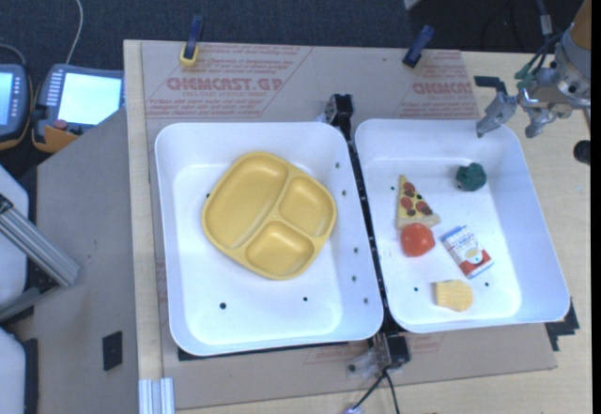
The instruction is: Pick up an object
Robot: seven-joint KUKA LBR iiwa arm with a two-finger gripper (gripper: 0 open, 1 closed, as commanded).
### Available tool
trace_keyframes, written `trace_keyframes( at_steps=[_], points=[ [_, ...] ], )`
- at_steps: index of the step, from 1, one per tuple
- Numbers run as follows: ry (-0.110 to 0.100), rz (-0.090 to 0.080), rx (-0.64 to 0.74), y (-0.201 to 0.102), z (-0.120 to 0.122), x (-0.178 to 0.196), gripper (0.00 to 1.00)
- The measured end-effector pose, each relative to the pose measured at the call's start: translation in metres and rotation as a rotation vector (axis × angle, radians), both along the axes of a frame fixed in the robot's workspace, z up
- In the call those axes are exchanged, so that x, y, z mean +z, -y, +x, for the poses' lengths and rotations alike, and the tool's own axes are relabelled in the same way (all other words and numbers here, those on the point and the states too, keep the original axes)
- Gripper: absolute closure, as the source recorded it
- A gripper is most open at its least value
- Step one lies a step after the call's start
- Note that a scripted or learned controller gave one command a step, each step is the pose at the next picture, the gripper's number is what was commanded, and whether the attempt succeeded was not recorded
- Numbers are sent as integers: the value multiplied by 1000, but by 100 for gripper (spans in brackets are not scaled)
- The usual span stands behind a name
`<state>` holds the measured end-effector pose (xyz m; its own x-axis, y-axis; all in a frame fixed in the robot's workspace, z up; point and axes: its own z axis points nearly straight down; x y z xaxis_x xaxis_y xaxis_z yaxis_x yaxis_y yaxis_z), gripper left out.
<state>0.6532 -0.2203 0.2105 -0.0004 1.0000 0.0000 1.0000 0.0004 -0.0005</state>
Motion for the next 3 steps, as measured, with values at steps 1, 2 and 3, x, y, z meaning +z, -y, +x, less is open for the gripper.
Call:
trace_keyframes(
  at_steps=[1, 2, 3],
  points=[
    [-2, 0, 0, 2, 1, -42, 0],
    [-4, 1, 0, 1, -9, -90, 0],
    [-1, 7, 3, -4, -7, -126, 0]
  ],
)
